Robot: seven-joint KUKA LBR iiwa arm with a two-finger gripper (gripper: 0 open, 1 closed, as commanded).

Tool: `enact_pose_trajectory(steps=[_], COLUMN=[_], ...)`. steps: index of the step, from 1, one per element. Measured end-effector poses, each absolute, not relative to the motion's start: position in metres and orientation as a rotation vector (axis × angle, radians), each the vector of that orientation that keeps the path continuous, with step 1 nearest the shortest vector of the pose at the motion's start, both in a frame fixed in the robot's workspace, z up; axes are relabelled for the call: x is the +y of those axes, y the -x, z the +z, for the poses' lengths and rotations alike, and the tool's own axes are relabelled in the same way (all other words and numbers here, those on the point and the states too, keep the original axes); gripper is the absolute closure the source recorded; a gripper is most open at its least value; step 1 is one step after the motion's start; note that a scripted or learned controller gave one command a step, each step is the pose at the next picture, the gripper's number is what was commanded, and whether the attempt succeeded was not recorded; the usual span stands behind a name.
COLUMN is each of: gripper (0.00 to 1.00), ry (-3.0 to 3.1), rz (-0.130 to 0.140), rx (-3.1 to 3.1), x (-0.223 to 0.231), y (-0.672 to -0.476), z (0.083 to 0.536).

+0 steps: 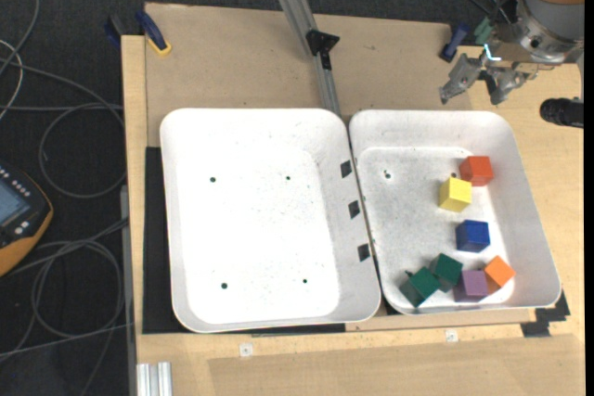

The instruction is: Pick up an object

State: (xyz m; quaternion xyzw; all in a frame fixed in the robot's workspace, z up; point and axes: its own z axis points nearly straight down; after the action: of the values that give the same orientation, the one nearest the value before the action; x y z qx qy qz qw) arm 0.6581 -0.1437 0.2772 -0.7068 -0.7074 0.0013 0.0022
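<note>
Several small blocks lie in the right bin (520,158). An orange-red block (477,169) sits beside a yellow block (455,194) near the bin's far right. A blue block (473,235) lies below them. At the near edge a green block (446,269), a dark green block (423,286), a purple block (473,283) and an orange block (498,271) cluster together. My gripper (479,81) hangs above the bench just beyond the right bin's far rim, open, with nothing between its fingers.
The left bin (176,199) lies beside the right one. A grey metal pole (295,14) slants across the bench's back. Blue clamps (154,32) sit at the bench's far corners. Cables trail over the floor at left.
</note>
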Motion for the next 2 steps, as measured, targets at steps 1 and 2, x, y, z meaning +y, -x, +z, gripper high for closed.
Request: enact_pose_trajectory(steps=[1,2], gripper=[0.0,0.0], ry=[2.219,2.218], rz=[0.001,0.005], rx=[-2.223,-2.219], x=[-0.144,-0.144], y=[-0.659,-0.66], z=[0.28,0.238])
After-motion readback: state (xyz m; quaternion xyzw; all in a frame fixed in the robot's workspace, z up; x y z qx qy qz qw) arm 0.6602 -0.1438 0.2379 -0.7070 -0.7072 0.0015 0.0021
